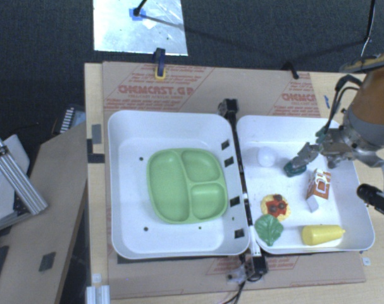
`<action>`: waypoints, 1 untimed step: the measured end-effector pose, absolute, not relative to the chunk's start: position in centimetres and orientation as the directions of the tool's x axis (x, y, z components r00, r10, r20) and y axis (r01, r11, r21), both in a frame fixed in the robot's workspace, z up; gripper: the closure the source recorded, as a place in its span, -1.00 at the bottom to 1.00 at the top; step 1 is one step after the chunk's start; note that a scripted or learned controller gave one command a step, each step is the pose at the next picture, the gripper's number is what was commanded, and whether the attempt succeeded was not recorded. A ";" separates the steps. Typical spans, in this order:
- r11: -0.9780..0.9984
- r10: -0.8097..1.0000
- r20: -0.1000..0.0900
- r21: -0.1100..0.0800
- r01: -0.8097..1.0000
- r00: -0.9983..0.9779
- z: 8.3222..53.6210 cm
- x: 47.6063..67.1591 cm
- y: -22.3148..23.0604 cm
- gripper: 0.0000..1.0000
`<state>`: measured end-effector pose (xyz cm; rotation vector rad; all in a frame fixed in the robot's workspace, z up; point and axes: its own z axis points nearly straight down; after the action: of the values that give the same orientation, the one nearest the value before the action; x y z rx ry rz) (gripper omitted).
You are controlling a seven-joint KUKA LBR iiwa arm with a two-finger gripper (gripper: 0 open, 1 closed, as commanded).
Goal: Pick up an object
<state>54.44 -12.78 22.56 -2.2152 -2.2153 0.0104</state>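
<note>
My gripper (pixel 303 157) hangs low over the right bin (pixel 362 198), in its upper middle, reaching in from the right. A small dark green piece (pixel 296 167) sits right at its tip; I cannot tell whether it is a loose object or whether it is held. Just right of the tip an orange and white carton (pixel 318 185) stands on the bin floor. A pale white ball (pixel 266 157) lies to the gripper's left. Toward the front lie a yellow and red pizza toy (pixel 275 206), a green leafy toy (pixel 269 228) and a yellow oblong toy (pixel 322 234).
The left bin (pixel 125 170) holds a green divided plate (pixel 185 185). A black divider with clips (pixel 237 170) runs between the bins. The arm's orange band (pixel 376 97) and cables rise at the right. Cardboard (pixel 198 87) lies under both bins.
</note>
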 end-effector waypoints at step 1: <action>0.003 1.000 0.000 0.001 1.000 -0.003 23.2 54.7 -12.8 -1.00</action>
<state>54.69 -12.76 23.16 -2.2191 -2.2250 -0.0004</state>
